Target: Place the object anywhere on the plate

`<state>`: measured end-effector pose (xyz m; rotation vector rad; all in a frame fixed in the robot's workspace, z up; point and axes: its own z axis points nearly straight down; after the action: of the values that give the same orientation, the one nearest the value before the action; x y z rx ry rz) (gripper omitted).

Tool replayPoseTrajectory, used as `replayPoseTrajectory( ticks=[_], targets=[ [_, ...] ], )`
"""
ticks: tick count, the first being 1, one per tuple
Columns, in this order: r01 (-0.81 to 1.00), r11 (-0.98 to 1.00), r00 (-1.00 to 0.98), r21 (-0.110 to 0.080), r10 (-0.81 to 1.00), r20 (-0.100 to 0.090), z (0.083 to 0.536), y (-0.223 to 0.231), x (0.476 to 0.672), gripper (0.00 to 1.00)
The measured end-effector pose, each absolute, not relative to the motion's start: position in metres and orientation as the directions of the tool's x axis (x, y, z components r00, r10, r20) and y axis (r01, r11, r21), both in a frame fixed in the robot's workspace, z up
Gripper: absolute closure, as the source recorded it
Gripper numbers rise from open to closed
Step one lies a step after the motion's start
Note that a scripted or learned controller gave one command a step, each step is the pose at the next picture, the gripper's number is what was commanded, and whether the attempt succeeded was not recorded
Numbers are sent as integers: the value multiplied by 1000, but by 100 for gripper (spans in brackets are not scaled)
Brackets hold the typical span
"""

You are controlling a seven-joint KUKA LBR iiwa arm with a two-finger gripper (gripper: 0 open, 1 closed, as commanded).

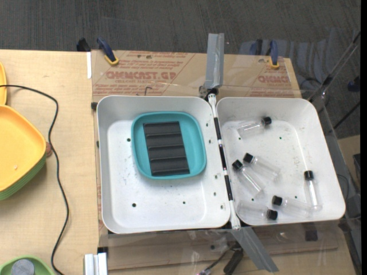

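Observation:
A teal square plate (196,148) lies in the left white bin (114,171), with a dark ribbed insert (166,149) covering its middle. The right white bin (321,125) holds several clear plastic vials with black caps. One vial (254,126) lies near the bin's back, two (248,175) cross near the middle, one (311,189) lies along the right side, and others (281,206) rest at the front.
Cardboard (149,73) with clamps lies behind the bins. Stacked yellow and green plates (17,153) sit on the wooden bench at the left, with a black cable (57,153) looping past them. A grey upright bracket (214,62) stands behind the seam between the bins.

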<state>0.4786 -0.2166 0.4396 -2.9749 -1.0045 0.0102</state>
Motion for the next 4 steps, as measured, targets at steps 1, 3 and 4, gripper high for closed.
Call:
replayPoseTrajectory(
  ticks=[1, 3, 4],
  targets=[
    [480, -877, 877, -2, 480, -5, 440, -222, 478, 0],
    [210, -978, 978, 0, 210, -5, 440, -222, 478, 0],
    [203, -979, 979, -1, 203, -6, 440, -222, 508, 0]
  ],
)
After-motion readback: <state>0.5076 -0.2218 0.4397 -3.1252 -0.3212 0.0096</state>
